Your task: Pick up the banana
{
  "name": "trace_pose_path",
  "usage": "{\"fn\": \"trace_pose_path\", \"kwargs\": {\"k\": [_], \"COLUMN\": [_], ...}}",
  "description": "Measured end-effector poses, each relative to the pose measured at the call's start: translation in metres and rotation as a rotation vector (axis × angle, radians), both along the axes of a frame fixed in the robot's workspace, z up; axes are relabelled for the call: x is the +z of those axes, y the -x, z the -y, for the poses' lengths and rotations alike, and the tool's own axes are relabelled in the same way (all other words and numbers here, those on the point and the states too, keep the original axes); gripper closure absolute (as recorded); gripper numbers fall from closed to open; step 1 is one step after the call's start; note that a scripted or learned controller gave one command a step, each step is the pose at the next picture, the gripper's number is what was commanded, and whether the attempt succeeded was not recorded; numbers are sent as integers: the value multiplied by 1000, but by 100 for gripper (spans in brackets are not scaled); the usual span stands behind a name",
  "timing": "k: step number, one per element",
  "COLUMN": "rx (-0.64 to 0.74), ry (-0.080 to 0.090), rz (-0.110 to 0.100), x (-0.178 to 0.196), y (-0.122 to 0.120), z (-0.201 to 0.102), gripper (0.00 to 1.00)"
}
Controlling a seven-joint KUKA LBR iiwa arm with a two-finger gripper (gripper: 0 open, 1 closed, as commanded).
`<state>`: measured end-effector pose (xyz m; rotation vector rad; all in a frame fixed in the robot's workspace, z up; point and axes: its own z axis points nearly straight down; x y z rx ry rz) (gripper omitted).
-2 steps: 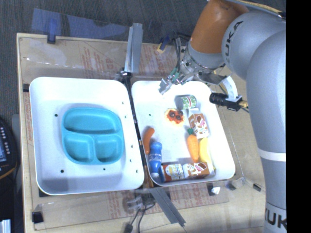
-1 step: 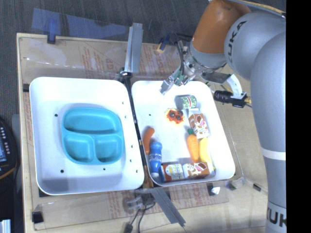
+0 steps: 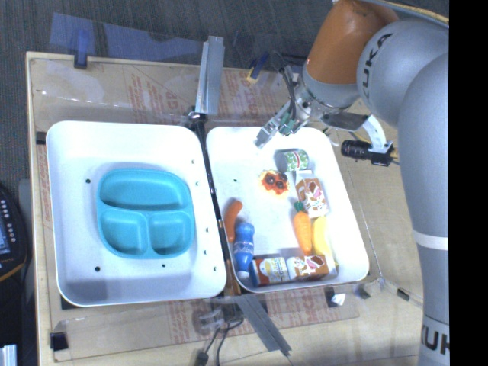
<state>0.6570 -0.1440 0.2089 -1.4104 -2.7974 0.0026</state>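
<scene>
Smooth, rounded grey casing [image 3: 415, 75] with dark KUKA lettering, a broad orange band [image 3: 343, 36] above the wrist, a pale ring seam lower on the casing, a small black cylindrical fitting [image 3: 366, 152] at the side, and slim silvery metal jaws.

Two bins are sitting side by side on the bench [image 3: 114, 82]. In the left bin [image 3: 69, 151] a divided tray [image 3: 145, 212] is lying near the middle. The right bin [image 3: 236, 147] is holding several things: a can [image 3: 293, 159] toward the back, a carton [image 3: 311, 195] just in front of it, and the banana [image 3: 322, 239] lying beside a carrot [image 3: 304, 232], on its right. A bottle [image 3: 243, 250] is lying along the left wall. The gripper [image 3: 274, 130] is hanging over the back of this bin.
</scene>
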Motion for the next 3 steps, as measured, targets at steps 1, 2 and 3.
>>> {"fn": "trace_pose_path", "kwargs": {"k": [1,2,3], "rx": [81,194,274], "ry": [2,-3,-2], "rz": [8,-3,1], "x": [2,-3,-7], "y": [-1,7,12], "z": [11,29,41], "gripper": [100,100,100]}}
